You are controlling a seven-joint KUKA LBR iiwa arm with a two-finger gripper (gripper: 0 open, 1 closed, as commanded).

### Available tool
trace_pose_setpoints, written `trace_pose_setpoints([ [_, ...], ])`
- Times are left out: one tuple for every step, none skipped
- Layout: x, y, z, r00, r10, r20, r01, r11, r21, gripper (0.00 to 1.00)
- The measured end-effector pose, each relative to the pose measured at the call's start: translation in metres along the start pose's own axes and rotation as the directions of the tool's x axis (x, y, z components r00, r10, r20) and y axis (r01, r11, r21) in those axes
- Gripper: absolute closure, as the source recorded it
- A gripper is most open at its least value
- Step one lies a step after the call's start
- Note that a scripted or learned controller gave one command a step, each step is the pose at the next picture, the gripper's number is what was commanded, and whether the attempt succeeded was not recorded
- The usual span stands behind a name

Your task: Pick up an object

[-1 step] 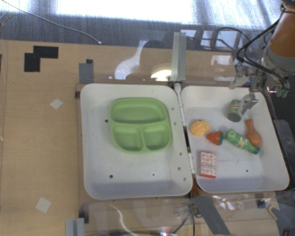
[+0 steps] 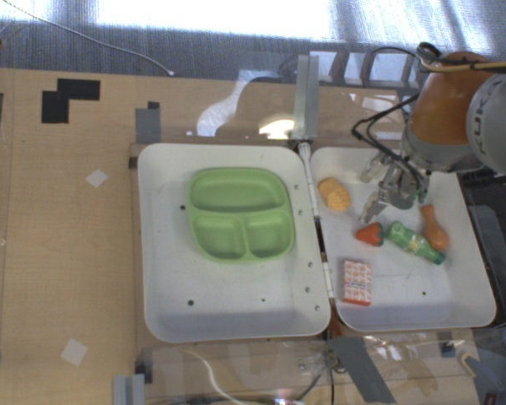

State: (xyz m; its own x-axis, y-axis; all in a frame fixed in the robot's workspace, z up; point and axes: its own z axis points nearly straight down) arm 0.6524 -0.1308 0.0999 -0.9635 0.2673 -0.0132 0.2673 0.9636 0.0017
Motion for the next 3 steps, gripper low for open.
trace_pose_setpoints([
  [-0.003,0.002,-0.013,1.0,-0.006,0.01,0.006,1.0,-0.001,1.0],
  [0.018,0.061,-0.09,0.894,0.447,-0.001,-0.447,0.894,-0.002,1.0],
  [0.056,0.127,-0.124,0.746,0.666,-0.006,-0.666,0.746,0.003,1.0],
])
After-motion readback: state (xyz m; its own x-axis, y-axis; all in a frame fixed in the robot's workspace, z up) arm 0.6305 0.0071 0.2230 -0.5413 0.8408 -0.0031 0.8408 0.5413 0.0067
